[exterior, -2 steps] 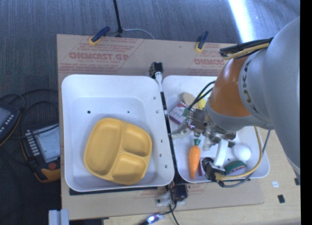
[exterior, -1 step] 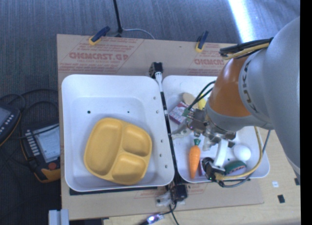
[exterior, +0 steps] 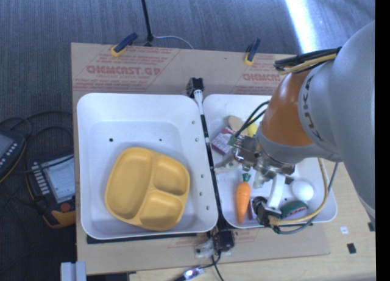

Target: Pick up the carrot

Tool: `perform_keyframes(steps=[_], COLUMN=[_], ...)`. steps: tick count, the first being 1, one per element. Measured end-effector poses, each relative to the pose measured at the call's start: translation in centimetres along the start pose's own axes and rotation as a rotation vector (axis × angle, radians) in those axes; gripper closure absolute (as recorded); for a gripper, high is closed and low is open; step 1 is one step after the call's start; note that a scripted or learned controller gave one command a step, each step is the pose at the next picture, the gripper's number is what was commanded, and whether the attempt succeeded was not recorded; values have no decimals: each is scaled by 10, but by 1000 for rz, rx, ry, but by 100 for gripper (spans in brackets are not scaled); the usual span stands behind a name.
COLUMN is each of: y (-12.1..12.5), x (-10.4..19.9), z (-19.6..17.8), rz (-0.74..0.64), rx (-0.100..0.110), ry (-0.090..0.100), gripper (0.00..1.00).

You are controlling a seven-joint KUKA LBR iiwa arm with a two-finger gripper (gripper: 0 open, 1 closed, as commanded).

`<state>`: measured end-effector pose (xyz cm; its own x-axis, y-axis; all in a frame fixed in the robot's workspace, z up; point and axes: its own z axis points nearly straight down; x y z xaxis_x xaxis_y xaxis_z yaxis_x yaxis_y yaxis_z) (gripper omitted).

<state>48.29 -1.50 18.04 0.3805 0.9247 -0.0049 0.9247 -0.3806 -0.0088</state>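
the carrot (exterior: 242,199) is lying in the right bin (exterior: 328,213), in the lower middle-right of the frame, close to the bin's left wall. it is lying roughly upright in the picture, its green-topped end pointing toward the top of the frame and its narrow tip toward the bottom.

the arm (exterior: 304,115), grey with an orange band, is reaching in from the right edge and is covering much of the right bin. the gripper (exterior: 263,175) is hanging over the middle of that bin, just above and to the right of the carrot's green end. i cannot tell how the gripper is set, as the wrist is hiding it, and nothing is showing clearly in its grasp. whether it is touching the carrot is also unclear.

a white egg (exterior: 303,190) is sitting to the right of the carrot, and a small dark and green item (exterior: 294,209) is lying just below it. a pale rounded object (exterior: 236,122) is peeking out near the bin's upper part.

the left bin (exterior: 91,127) is holding a yellow divided tray (exterior: 147,187) in the lower left-centre of the frame.
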Motion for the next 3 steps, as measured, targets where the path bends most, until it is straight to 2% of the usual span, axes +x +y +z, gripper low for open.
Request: perform_keyframes(steps=[3], y=[0], x=[0], z=[0], rz=[0], rx=[0], ry=[0], gripper=[0])
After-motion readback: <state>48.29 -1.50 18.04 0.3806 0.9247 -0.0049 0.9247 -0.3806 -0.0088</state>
